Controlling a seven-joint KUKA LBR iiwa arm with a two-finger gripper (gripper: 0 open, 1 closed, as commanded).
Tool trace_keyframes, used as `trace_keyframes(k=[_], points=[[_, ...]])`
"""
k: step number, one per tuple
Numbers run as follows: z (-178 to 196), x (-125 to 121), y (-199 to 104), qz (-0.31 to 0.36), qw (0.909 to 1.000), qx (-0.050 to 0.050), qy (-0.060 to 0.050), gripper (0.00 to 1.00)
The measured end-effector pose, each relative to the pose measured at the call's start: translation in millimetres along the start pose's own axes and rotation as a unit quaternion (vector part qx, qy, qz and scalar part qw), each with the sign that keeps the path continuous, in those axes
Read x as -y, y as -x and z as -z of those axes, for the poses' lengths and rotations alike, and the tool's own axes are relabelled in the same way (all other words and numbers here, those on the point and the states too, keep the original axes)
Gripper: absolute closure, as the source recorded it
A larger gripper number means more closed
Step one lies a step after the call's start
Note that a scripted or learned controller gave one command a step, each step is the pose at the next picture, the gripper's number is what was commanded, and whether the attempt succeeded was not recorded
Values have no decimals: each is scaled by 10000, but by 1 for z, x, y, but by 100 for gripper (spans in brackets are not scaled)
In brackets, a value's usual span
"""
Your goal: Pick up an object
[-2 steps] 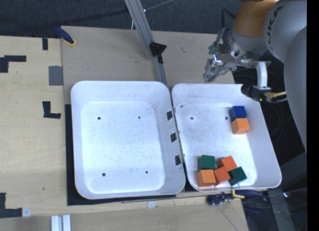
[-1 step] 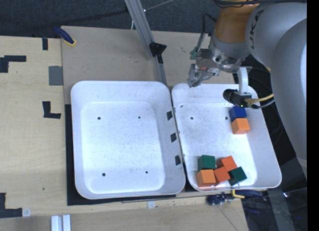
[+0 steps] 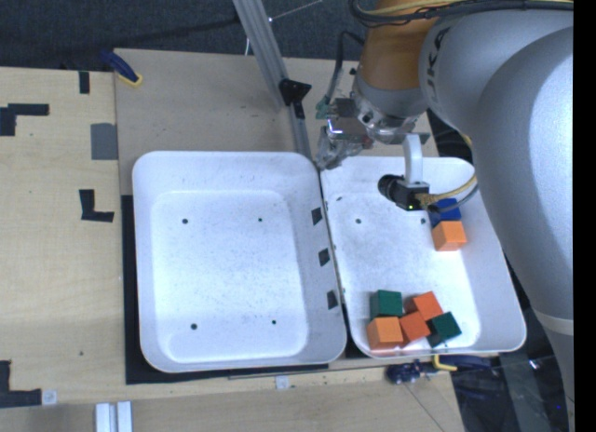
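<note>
Several small blocks lie in the right bin (image 3: 484,328). An orange cube (image 3: 450,236) sits near the bin's right wall with a blue block (image 3: 445,209) just behind it. At the front lies a cluster: a green block (image 3: 386,303), an orange block (image 3: 385,331), another orange block (image 3: 426,307) and a dark green block (image 3: 444,327). My gripper (image 3: 331,148) hangs over the far left corner of the right bin, close to the rim shared with the left bin and well away from the blocks. Nothing shows in its grasp.
The left bin (image 3: 149,235) stands beside the right one. A slanted metal pole (image 3: 265,44) rises behind the bins, close to the gripper. The large grey arm (image 3: 521,141) covers the right side. A black cable part (image 3: 400,190) hangs over the right bin.
</note>
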State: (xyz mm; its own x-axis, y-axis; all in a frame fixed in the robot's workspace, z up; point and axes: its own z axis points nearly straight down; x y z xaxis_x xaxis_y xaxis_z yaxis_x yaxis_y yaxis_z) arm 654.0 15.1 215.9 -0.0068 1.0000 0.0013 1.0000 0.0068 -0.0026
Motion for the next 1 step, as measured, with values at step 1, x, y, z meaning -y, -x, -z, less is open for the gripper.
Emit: trace_keyframes(k=[1], points=[[-6,6,-51,0,10000,0,0,100]])
